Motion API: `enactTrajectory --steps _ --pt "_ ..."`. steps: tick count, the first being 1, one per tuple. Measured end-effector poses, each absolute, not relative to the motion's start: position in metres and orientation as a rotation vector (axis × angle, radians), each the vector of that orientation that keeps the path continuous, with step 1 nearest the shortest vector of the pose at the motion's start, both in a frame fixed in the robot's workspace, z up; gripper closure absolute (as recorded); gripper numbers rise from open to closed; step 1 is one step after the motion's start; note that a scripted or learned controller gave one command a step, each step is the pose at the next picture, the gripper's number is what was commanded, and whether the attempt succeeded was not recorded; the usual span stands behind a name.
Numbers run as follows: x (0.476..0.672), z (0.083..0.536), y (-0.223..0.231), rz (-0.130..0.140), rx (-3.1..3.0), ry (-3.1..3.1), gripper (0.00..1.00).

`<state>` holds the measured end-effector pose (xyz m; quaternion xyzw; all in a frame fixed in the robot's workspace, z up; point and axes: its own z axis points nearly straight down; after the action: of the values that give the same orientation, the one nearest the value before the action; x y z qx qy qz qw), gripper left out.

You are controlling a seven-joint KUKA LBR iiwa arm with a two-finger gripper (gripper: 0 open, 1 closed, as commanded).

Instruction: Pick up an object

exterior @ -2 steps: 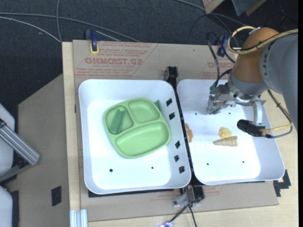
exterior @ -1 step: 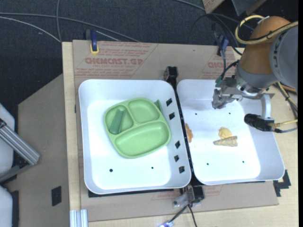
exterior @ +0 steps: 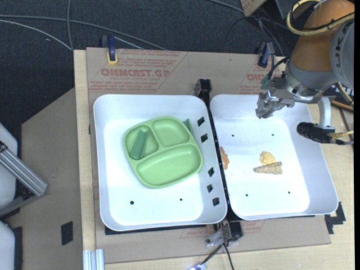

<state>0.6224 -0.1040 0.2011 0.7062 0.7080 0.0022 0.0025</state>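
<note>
Gripper [exterior: 265, 110] over right bin's [exterior: 315, 201] far edge, finger state impossible to tell. Crumpled yellowish object [exterior: 268, 163] mid-bin, open floor around. Smooth green divided plate [exterior: 163, 151] in left bin [exterior: 112, 207].

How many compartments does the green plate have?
3. On the green plate, a small one at upper left holds a green stick, another small one is at upper right, and a large one along the bottom.

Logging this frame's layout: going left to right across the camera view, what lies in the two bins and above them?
Green divided plate in the left bin → small orange piece at the right bin's left edge → yellow-tan object → gripper above the right bin's far side.
</note>
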Motion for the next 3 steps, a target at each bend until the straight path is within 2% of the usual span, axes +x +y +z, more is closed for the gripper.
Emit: enactTrajectory --steps 1,3 --pt "0.623 0.224 -0.104 0.004 2.218 2.221 1.00" --pt "0.568 0.238 -0.002 0.000 2.218 2.232 1.00"
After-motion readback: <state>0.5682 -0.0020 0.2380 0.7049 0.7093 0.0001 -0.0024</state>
